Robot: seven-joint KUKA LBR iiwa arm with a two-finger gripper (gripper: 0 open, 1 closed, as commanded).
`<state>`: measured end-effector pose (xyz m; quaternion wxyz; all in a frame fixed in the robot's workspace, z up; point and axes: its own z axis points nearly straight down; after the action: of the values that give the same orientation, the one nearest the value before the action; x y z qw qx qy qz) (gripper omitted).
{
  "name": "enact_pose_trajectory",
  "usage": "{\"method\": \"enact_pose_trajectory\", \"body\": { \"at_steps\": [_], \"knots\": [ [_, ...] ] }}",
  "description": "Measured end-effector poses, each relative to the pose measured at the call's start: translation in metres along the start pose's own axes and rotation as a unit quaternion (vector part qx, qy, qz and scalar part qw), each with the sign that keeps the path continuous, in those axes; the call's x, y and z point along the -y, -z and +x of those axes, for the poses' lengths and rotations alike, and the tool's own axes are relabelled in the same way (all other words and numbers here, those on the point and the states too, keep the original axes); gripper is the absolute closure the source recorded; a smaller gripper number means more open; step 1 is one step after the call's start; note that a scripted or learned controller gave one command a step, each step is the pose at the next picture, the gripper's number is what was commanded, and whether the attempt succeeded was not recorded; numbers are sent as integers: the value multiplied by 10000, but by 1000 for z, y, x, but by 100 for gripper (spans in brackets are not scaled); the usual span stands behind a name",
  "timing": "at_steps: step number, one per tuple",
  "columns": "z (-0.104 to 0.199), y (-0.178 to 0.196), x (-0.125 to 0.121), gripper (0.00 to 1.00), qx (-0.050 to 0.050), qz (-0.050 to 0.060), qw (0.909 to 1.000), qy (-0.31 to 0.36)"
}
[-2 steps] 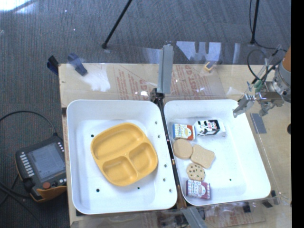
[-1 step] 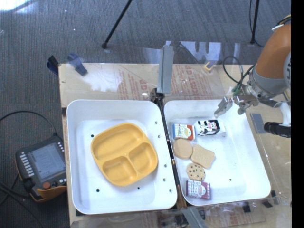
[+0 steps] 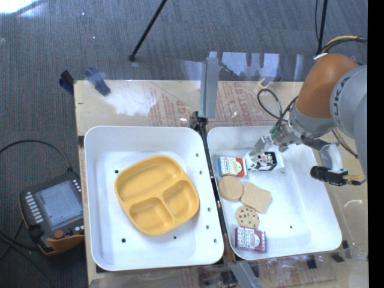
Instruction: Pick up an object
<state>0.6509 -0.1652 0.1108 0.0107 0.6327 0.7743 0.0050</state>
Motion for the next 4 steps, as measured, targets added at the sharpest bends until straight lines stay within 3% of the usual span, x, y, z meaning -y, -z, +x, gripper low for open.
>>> {"method": "enact_pose_trajectory", "body": {
  "at_steps": [1, 2, 3, 4],
  "knots": [
    [14, -6, 23, 0, 11, -61, 9939, 1104],
    [36, -7, 18, 0, 9, -13, 9998, -223],
    [57, -7, 21, 0, 9, -40, 10000, 41],
    [56, 8, 17, 100, -1, -80, 10000, 31]
  ]
}}
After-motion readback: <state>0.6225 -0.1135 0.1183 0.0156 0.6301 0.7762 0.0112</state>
